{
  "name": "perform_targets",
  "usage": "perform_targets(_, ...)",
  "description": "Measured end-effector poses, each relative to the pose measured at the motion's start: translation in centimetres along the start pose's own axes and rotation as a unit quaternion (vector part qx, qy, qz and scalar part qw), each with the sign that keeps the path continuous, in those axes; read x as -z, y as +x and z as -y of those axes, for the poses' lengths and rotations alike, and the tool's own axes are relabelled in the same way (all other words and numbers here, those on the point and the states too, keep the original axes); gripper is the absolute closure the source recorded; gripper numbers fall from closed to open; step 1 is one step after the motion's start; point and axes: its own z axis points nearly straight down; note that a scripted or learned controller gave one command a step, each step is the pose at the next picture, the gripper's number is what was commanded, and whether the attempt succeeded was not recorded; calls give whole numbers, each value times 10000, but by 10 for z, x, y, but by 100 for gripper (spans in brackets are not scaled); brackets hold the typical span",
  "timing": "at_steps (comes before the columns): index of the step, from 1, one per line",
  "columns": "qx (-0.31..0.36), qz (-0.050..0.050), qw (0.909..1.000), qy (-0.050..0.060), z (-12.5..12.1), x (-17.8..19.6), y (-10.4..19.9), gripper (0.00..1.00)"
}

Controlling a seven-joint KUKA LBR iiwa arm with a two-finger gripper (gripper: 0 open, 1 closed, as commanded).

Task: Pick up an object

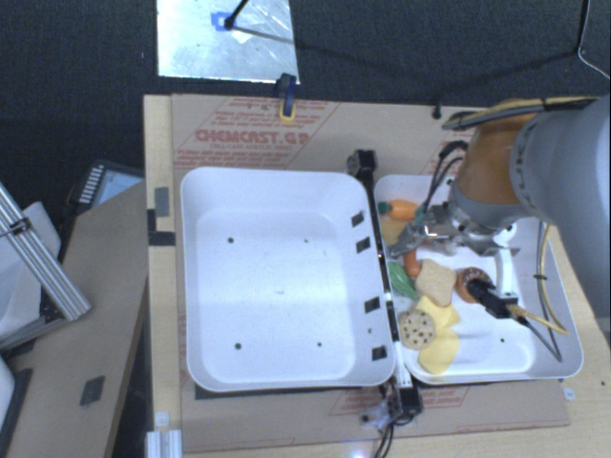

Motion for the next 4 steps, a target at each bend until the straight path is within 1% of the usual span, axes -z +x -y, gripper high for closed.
perform_targets(1, -58, -49, 9994, 340, -47, 1, -1, 0)
perform_targets(2, -25, 14, 10000, -16, 11, 7, 0, 0)
perform_targets(3, -15, 21, 10000, -57, 7, 18, 1, 100)
perform_targets(4, 6, 22, 10000, 23, -57, 38, -1, 100)
